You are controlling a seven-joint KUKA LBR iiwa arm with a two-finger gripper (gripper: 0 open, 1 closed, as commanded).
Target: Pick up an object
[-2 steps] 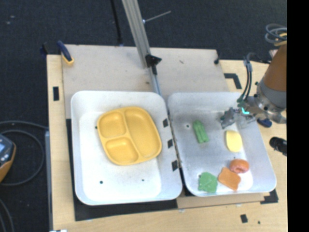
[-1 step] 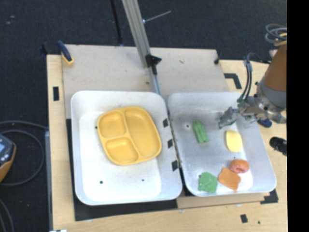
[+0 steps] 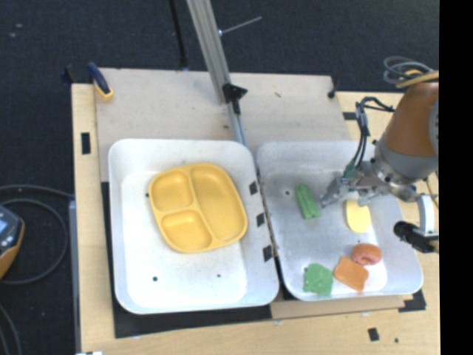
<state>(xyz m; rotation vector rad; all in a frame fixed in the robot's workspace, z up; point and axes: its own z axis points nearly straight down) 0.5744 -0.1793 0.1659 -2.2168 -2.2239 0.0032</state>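
Claw [image 3: 330, 193]: low over the right bin [image 3: 295, 161], reaching in from the arm's wrist at the right. Finger state cannot be told from this slanted view; nothing visibly pinched.

Just left of the claw tip: green oblong piece [image 3: 307, 201], lying flat on the bin floor, long axis running roughly up-down in the view. Close to the claw; contact cannot be confirmed.

Just right of and below the claw: pale yellow piece [image 3: 358, 217], flat on the floor, partly under the wrist.

Front of the right bin, well apart from the claw: reddish round piece [image 3: 366, 254], orange block [image 3: 350, 273] touching or just beside it, and a green leafy-looking piece [image 3: 318, 279] just left of the orange block.

Left bin [image 3: 133, 272]: yellow three-compartment plate [image 3: 198, 206], sitting near the centre, turned at a slant.

Both bins sit side by side on the tan worktop [image 3: 177, 95]. A metal post [image 3: 208, 35] rises behind the seam between the bins.
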